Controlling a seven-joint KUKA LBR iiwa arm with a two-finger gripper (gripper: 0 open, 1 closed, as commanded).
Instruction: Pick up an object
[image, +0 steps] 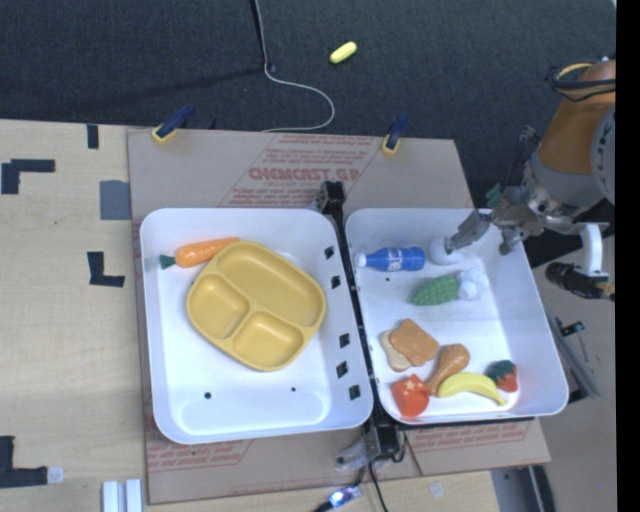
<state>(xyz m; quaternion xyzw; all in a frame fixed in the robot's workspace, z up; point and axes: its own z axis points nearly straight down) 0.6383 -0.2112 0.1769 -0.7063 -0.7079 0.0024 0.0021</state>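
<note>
Above right bin (530, 330), gripper (470, 236) angled down-left

Just beside the grey tool (468, 236) lies a blue bottle (392, 260) (white-capped) and a green, knobbly-textured piece (437, 291). Farther from it: a yellow banana (472, 386), a red tomato (410, 396), tan bread (412, 344), and well apart a yellow tray (256, 304) touching an orange carrot (205, 252).

Dark carpet (120, 60) beyond wooden bench (60, 300)
</note>
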